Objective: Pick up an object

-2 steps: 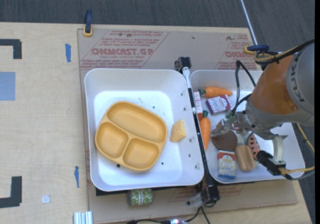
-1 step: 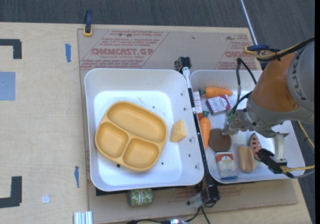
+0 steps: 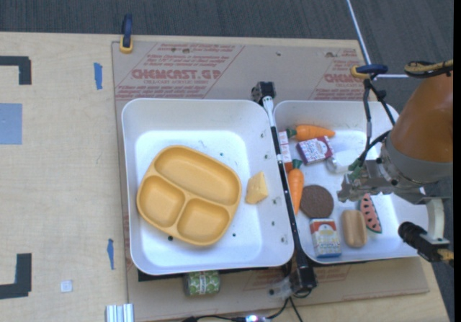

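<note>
Left bin (image 3: 137, 120): white, with a yellow 3-compartment plate (image 3: 189, 194) lying at its middle, every compartment bare.
Cheese wedge (image 3: 256, 188): a pale yellow piece just beside the plate's right rim, near the left bin's right wall.
Green can (image 3: 202, 283): on its side on the bench, just outside the left bin's front edge.
Right bin (image 3: 374, 253): holds the toy food, crowded toward its left wall and front edge.
Carrots: 1 carrot (image 3: 315, 131) lies across the back-left corner; a second carrot (image 3: 295, 185) lies along the left wall.
Packets: a dark red packet (image 3: 314, 150) sits just in front of the back carrot; a small carton (image 3: 326, 237) sits at the front edge.
Brown patty (image 3: 316, 201): a round disc between the second carrot and the gripper.
Hot dog bun (image 3: 353, 228): just right of the carton, close beside a watermelon slice (image 3: 370, 214).
Gripper (image 3: 358, 189): low over the right bin's middle, just above the bun and slice; whether anything is between its fingers, or how they stand, I cannot tell.
Task's thing: probably the bun or slice, both lying free on the bin floor.
Risk: the 2 pieces lie so close that a descent could strike 1 and shove the other aside, or close on nothing.
</note>
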Tool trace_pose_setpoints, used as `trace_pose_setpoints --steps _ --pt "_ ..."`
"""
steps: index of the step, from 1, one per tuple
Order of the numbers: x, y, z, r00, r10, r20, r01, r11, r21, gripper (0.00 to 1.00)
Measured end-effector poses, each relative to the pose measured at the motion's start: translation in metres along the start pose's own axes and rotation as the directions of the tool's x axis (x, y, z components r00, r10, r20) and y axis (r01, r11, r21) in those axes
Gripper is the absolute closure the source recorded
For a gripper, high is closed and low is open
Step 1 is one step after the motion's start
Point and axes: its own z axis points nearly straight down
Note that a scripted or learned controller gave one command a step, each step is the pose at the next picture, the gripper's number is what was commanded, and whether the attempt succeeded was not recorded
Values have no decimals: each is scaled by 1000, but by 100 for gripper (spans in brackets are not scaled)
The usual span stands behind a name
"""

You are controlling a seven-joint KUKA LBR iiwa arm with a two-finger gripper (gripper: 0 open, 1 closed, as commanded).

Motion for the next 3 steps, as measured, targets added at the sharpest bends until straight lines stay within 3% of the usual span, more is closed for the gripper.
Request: trace_pose_setpoints --steps 1,2,3 --pt "37 0 -1 1000 -2 -2 2 1000 1 100" --pt "36 0 -1 1000 -1 -1 1 1000 1 0" --pt "-11 33 96 1000 1 0 -1 1000 -4 0"
